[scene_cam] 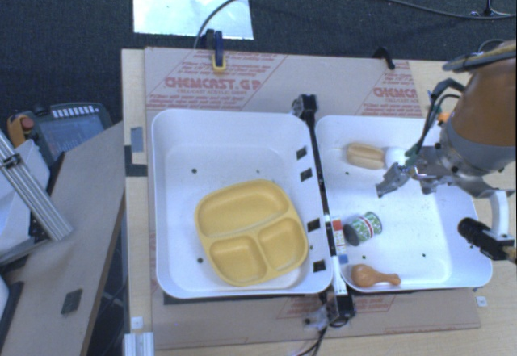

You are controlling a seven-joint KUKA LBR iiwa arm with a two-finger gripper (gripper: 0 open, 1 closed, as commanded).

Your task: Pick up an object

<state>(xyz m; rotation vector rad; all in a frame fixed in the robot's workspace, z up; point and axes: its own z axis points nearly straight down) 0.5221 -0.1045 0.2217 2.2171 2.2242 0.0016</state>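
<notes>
The two-finger gripper (391, 184) hangs in the right white bin (436, 270), fingers apart with nothing between them. A tan bread-roll-shaped toy (365, 156) lies just beyond it to the far left; a small green-labelled can (363, 228) and an orange pear-shaped toy (372, 276) lie nearer. The roll seems the closest target: centre over it, straddle its narrow width, then descend before closing.

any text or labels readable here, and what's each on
"CHEMCAST GP", red print on the board under the bins, above the left bin.
"CHEMCAST", the same red print again, slanted, above the right bin; the arm hides its end.
Small can in the right bin: green and red label, too small to read.
Handheld control unit at the left: markings too blurred to read.
</notes>
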